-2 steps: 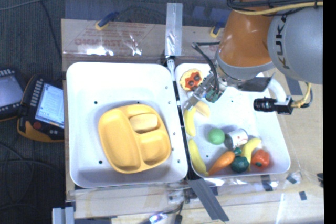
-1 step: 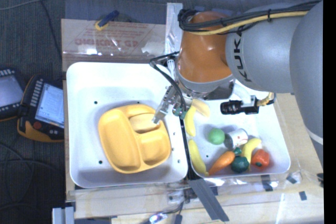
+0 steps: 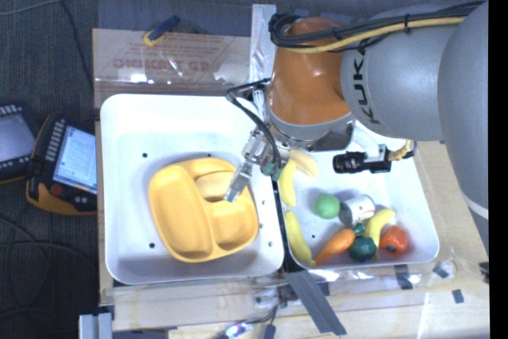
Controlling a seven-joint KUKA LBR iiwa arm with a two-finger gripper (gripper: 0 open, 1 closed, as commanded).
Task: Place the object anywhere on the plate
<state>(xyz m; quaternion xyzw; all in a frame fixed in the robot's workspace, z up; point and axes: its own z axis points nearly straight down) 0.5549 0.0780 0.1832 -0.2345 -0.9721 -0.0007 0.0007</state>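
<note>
My pincer [image 3: 238, 188] hung over the yellow plate [image 3: 186, 230] in the left bin [image 3: 127, 131]; I couldn't tell what it held. The banana [image 3: 287, 180] straddled the divider and might slide into the right bin [image 3: 421, 230]

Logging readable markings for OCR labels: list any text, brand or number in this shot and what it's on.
"KU": the start of a brand name, black letters on the grey arm; the rest is out of sight.
Red print on the cardboard sheet behind the left bin: too blurred to read.
Handheld screen at far left: lit, content too small to read.
</note>
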